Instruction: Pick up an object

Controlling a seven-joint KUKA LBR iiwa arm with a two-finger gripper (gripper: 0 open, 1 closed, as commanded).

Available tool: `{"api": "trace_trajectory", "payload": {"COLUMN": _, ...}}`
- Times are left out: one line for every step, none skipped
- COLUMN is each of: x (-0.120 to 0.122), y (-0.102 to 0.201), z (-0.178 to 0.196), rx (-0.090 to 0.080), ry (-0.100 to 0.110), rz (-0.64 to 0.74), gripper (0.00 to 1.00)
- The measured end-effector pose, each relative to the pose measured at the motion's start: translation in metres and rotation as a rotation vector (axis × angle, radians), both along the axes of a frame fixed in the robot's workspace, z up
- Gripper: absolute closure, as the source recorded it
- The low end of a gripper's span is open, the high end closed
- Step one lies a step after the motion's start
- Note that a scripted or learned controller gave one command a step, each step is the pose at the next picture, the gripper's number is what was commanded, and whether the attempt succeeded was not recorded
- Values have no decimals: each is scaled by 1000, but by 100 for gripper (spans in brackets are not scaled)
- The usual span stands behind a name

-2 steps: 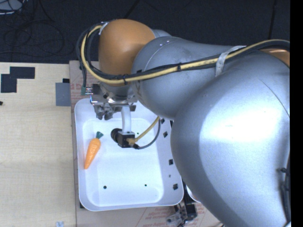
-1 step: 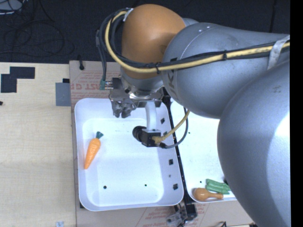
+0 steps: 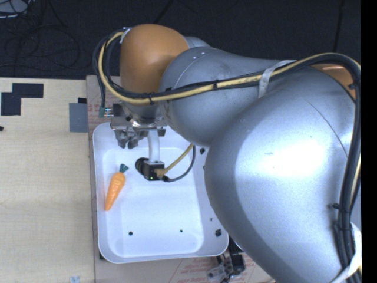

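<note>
Orange toy carrot with a green tip (image 3: 115,188) is seen lying loose in the shallow white plastic bin (image 3: 194,243), near the hand (image 3: 131,139) and down-left of it, so the pick is judged not yet made. Whether the hand is spread or pressed together cannot be told. A grasp may be crowded by the bin's left wall, close beside the carrot.

Grey arm (image 3: 283,158), orange band (image 3: 150,52), yellow cable (image 3: 200,88)

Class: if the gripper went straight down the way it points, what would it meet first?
Probably the bare floor of the white bin, near its far corner. The gripper sits just beyond the green top of the carrot; depth is unclear from this slant, so a graze is possible.
</note>
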State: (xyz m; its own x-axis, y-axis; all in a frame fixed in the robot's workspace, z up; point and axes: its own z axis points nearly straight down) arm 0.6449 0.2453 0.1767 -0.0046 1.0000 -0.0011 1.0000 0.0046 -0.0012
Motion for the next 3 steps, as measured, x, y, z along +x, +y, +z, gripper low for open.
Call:
{"api": "trace_trajectory", "payload": {"x": -2, "y": -1, "z": -6, "rx": -1, "ry": 3, "rz": -1, "gripper": 100}}
{"api": "trace_trajectory", "payload": {"x": -1, "y": -51, "z": 1, "rx": -2, "ry": 4, "rz": -8, "gripper": 100}}
{"api": "trace_trajectory", "payload": {"x": -2, "y": 0, "z": -17, "rx": 1, "ry": 2, "rz": 0, "gripper": 100}}
